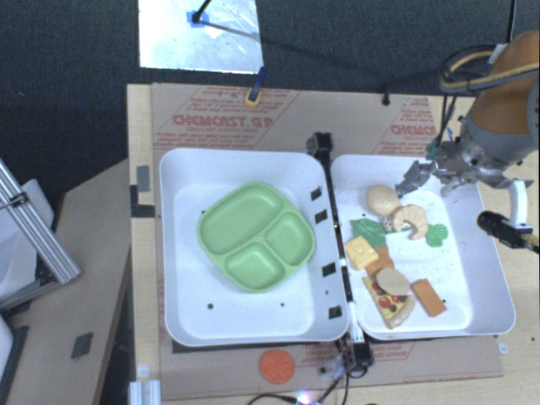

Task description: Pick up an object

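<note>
Gripper: above right bin, fingers parted, nothing between them.
Croissant: just below gripper.
Neighbours: bun, cheese, pizza slice.
Left bin: held green tray.

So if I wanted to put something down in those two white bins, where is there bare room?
Left bin: a bare white margin runs all round the green divided plate, widest at the near corners. Right bin: bare floor along the right wall and near-right corner, beside the orange block. It is crowded by the divider, where the bun, croissant, cheese and pizza slice cluster.
</note>
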You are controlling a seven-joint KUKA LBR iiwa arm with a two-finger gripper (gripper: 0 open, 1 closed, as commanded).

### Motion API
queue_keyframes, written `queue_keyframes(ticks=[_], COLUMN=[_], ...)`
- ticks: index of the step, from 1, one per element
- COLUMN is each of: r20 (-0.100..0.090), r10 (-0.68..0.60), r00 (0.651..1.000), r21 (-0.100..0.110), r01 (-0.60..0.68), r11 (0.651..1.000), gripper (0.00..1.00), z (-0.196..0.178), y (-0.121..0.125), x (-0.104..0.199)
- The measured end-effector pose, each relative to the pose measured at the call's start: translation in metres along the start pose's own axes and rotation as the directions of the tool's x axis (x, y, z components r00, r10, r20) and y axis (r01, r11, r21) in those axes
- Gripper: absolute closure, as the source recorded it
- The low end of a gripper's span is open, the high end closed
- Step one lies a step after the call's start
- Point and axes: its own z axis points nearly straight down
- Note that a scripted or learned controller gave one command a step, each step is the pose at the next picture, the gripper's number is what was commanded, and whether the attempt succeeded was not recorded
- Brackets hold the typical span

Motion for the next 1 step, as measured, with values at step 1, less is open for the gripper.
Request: queue_keyframes(ticks=[1], r20=[-0.001], r10=[0.001], r00=[1.0], r21=[0.003], r01=[-0.001], r11=[1.0], gripper=[0.0], z=[0.0467], y=[-0.0042], x=[0.008])
